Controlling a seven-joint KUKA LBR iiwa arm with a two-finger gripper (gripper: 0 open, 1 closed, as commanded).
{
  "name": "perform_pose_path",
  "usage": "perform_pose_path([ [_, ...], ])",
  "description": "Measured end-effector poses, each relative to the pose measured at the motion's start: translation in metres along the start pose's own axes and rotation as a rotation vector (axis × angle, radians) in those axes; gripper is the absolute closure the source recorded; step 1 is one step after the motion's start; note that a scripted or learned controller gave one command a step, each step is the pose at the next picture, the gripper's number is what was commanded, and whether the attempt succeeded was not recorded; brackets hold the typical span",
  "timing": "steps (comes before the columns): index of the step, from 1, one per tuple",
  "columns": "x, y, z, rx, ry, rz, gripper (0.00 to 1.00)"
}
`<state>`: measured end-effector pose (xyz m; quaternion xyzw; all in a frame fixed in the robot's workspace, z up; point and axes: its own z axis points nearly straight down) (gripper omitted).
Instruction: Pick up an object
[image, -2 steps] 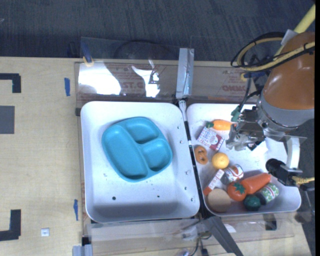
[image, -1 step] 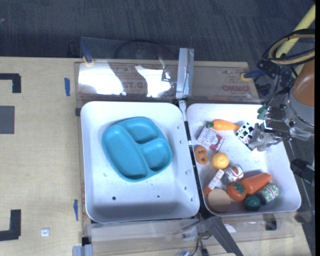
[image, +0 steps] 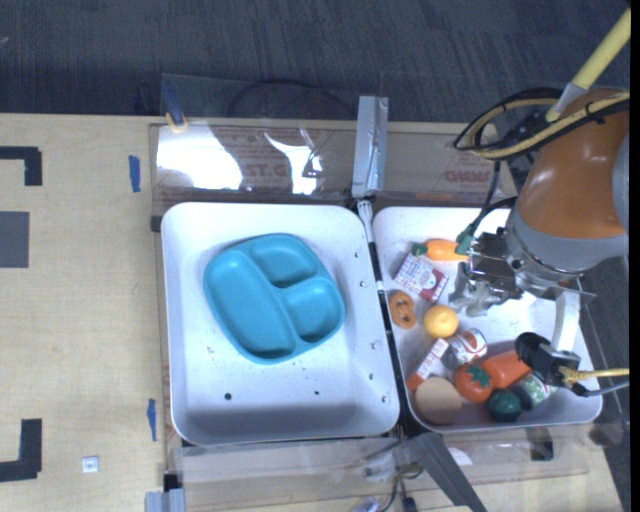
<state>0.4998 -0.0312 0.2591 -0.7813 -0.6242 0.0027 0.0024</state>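
Observation:
The right bin (image: 400, 225) holds several toy foods: a small carrot (image: 438, 250), a red and white packet (image: 420, 277), an orange piece (image: 403, 309), a yellow lemon (image: 440, 321), a red tomato (image: 474, 382), a tan bread piece (image: 437, 400) and a dark green item (image: 505, 405). My gripper (image: 472, 296) hangs over the middle of this bin, just right of the lemon and the packet. Its metal fingers point down toward the bin floor, and I see nothing held between them.
The left bin (image: 190, 235) holds a blue sectioned plate (image: 274, 295). A clear plastic wall (image: 260, 160) and a metal post (image: 369, 145) stand behind the bins. The arm's orange band (image: 570, 190) and cables (image: 510, 115) overhang the right bin's far side.

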Motion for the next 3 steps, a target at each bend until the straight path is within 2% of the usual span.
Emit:
perform_pose_path([
  [1,-0.001,0.002,-0.01,-0.002,0.0,0.002,1.0],
  [2,-0.088,0.01,-0.031,-0.008,-0.001,0.053,1.0],
  [3,-0.035,0.02,0.024,0.001,0.001,0.226,1.0],
])
